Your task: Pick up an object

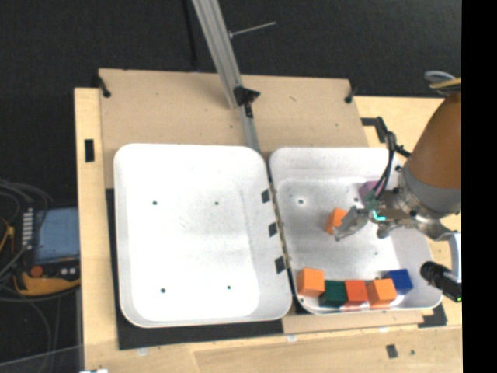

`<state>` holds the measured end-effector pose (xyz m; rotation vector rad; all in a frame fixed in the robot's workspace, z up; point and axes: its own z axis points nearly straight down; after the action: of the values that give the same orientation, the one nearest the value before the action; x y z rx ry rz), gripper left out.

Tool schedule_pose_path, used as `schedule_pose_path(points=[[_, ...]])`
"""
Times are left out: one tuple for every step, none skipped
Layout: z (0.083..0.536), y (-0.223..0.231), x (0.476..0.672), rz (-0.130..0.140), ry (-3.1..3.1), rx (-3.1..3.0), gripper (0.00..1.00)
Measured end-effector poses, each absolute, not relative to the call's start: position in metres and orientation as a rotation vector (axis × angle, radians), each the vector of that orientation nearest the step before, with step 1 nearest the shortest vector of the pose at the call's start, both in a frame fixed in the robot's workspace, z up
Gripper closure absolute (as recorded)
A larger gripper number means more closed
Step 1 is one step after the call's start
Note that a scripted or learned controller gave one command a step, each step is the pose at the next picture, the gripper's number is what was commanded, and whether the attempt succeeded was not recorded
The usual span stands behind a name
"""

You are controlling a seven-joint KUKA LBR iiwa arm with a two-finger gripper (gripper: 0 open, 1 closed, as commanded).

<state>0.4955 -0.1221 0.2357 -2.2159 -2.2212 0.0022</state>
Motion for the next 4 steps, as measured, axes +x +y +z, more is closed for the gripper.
schedule_pose_path(points=[[0.238, -0.122, 0.496, -0.003, -2.220, -2.224, 0.00], [0.195, -0.120, 0.495, 0.006, -2.216, -2.223, 0.00], [0.132, -0.122, 0.490, 0.007, -2.216, -2.221, 0.00], [0.098, -0.125, 0.491, 0.000, -2.220, -2.228, 0.00]])
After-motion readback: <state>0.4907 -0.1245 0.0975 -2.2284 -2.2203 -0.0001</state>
